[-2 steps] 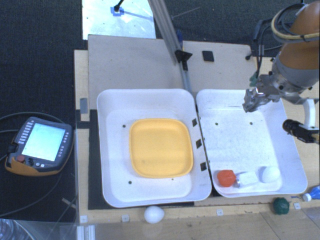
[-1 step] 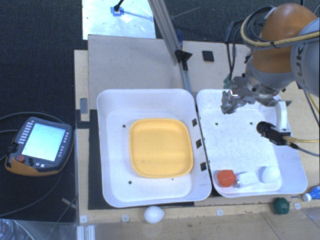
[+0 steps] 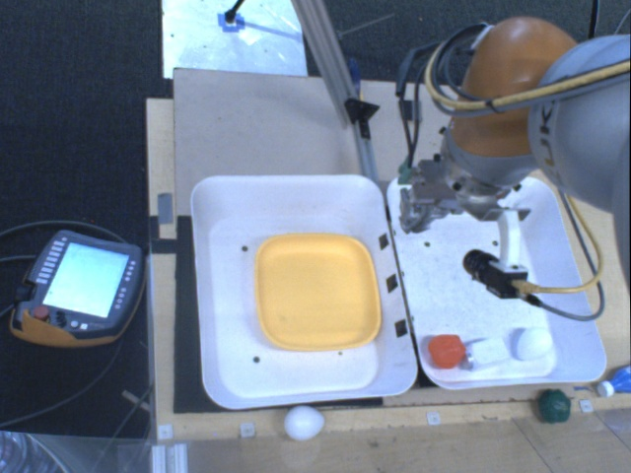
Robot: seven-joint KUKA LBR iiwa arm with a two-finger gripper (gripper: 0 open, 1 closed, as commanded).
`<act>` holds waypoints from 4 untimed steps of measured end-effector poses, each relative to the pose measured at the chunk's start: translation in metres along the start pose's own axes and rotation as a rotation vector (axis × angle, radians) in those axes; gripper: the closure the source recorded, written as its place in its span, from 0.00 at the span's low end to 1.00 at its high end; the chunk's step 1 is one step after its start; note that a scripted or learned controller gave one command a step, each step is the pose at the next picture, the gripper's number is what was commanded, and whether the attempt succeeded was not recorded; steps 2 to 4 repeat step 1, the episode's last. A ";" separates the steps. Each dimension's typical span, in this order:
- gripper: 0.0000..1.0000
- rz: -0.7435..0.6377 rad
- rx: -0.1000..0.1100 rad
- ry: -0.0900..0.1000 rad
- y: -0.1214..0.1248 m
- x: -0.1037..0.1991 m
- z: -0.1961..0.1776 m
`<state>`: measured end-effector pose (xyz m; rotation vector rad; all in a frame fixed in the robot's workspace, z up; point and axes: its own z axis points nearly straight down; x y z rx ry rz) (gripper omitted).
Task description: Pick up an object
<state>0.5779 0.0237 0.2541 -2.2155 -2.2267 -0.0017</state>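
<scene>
Candidate things to grab sit in the right bin [image 3: 572,254] near its front edge: an orange-red object [image 3: 446,351], a small white piece [image 3: 485,352] touching it, and a white ball [image 3: 533,344] just beside that. All three lie along the front wall, so I judge the wall may crowd an approach. My gripper [image 3: 422,208] hangs over the back-left corner of that same bin, well apart from them, nothing between my fingers; whether they're apart or together I cannot tell. The left bin [image 3: 222,264] holds a yellow plate [image 3: 317,291], flat, centred. Outside the bins: a white egg-shaped object [image 3: 304,423] and a dark green ball [image 3: 553,405] on the bench edge, a pendant [image 3: 77,286] far left.
</scene>
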 end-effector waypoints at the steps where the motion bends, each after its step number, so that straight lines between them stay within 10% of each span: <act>1: 1.00 0.000 0.001 0.000 0.005 0.056 0.018; 4: 1.00 0.000 0.001 0.000 0.005 0.056 0.018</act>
